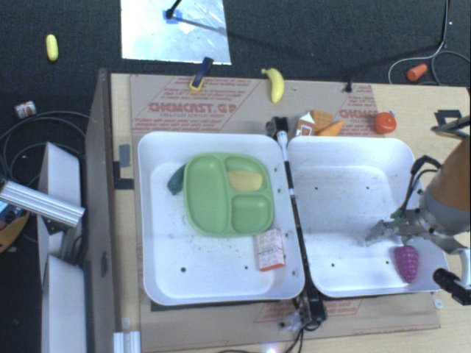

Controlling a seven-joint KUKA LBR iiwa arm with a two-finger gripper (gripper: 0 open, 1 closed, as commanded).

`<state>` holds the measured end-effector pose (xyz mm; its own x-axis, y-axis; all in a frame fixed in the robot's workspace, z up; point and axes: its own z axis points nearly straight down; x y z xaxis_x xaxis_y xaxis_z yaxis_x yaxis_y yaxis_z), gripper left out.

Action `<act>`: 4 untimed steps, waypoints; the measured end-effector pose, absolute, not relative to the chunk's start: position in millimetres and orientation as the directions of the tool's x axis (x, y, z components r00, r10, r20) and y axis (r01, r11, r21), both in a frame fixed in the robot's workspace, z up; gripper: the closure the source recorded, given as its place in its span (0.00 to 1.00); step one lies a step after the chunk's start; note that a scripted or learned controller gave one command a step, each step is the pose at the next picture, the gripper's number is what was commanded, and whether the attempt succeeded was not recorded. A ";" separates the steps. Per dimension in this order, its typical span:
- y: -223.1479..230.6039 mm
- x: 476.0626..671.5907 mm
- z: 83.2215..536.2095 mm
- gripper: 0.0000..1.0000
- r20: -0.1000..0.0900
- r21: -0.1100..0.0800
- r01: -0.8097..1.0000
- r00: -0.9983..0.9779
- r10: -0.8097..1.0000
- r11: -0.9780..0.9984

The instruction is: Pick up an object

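A purple bunch of grapes (405, 262) lies in the right bin (346, 160), near its front right corner. My gripper (378, 232) hangs low over that bin, just up and left of the grapes, with the grey arm and its orange band behind it at the right edge. In the left bin (158, 271) a green divided plate (224, 195) carries a yellow piece (246, 179). A dark green item (175, 179) lies at the plate's left edge. A small red and white packet (270, 249) rests in front of the plate.
Behind the bins on the cardboard lie a banana (275, 84), an orange carrot-like piece (324, 126) and a red tomato-like ball (384, 123). A black and white rod (287, 169) runs along the seam between the bins.
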<state>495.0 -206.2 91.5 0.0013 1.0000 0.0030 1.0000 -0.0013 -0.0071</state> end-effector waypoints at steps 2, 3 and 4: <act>-206.2 500.9 140.3 0.00 0.003 -0.008 1.000 0.000 1.000 0.000; -206.8 504.3 158.1 1.00 -0.001 0.004 1.000 -0.004 1.000 0.004; -206.3 544.3 182.4 1.00 -0.003 0.007 1.000 -0.006 1.000 0.006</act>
<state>544.3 -206.3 182.4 -0.0060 1.0000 -0.0026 1.0000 0.0060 0.0067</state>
